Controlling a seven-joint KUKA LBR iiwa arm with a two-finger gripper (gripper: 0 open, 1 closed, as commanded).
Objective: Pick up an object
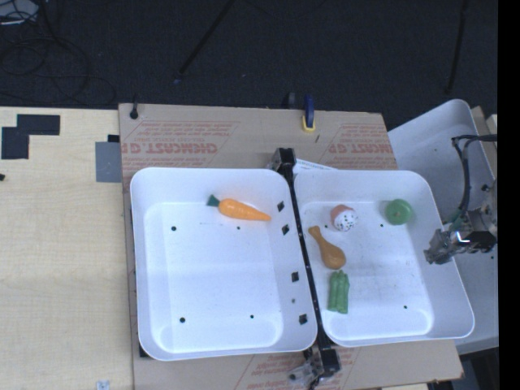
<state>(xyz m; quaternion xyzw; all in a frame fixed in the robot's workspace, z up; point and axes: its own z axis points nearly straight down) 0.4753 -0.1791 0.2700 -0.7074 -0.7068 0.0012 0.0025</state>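
Camera view | cardboard [175, 140] print mirrored, unreadable | gripper [443, 246] at right bin [410, 331] rim | fingers' state unclear

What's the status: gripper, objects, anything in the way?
Gripper over right bin's right rim, holding nothing. Carrot in left bin. Nothing blocking.

Orange carrot [242, 210], green ball [398, 211], tan drumstick [327, 249], white spotted ball [344, 218], 2 white bins [154, 258].

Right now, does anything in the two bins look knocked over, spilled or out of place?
Nothing stands out. The carrot lies alone in the left bin. The right bin holds a green round piece, a spotted ball, a drumstick and a green vegetable, all apart and intact.
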